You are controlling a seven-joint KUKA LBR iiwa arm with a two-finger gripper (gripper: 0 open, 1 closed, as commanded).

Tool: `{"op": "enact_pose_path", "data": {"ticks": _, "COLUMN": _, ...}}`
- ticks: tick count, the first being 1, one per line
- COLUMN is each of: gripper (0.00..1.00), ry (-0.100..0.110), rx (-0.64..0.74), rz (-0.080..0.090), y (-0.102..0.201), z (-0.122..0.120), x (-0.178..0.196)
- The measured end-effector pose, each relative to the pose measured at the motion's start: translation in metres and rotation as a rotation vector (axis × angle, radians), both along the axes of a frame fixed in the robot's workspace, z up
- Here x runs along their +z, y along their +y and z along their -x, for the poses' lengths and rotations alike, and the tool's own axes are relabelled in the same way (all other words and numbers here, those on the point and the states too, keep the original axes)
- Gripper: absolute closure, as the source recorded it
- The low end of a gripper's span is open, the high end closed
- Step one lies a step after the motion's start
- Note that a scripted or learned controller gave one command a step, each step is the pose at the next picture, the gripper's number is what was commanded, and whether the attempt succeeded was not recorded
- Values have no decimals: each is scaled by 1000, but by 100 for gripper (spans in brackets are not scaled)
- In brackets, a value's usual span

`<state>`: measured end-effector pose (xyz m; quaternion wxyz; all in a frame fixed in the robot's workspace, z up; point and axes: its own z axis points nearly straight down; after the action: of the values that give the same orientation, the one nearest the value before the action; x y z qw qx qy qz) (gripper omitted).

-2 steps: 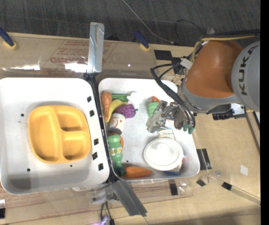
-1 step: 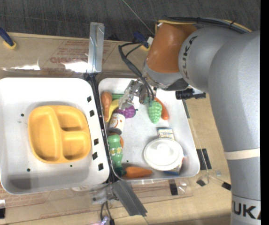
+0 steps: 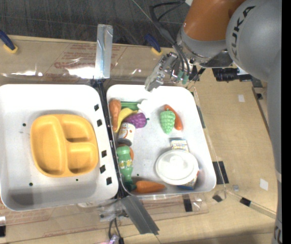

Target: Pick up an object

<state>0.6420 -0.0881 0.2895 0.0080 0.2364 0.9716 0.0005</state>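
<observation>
claw (image 3: 154, 80) above right bin's (image 3: 198, 117) far rim — grip unclear — green grapes (image 3: 167, 121) lie nearer the camera.

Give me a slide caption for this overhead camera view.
Gripper above toy-filled right white bin; yellow divided tray in left bin.

Yellow tray (image 3: 64, 145); purple grapes (image 3: 138, 119); white bins (image 3: 9, 136).

Bin of objects: right white bin (image 3: 198, 117), centre-right of the frame.
Left wall: a carrot (image 3: 115, 109), banana (image 3: 122, 118), purple grapes (image 3: 138, 119) and small bottles lie crowded along it.
Upper middle: a green bumpy fruit (image 3: 167, 121) lies touching an orange piece (image 3: 174, 117).
Lower right: a round white lidded tub (image 3: 175, 167) sits upright.
Bottom edge: an orange carrot (image 3: 149, 187) lies flat.
</observation>
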Motion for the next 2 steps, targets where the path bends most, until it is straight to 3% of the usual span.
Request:
{"op": "enact_pose_path", "data": {"ticks": 1, "gripper": 100, "ry": 22, "rx": 227, "rz": -2, "y": -65, "z": 62, "x": -170}}
{"op": "enact_pose_path", "data": {"ticks": 2, "gripper": 100, "ry": 17, "rx": 684, "rz": 2, "y": -103, "z": 99, "x": -169}}
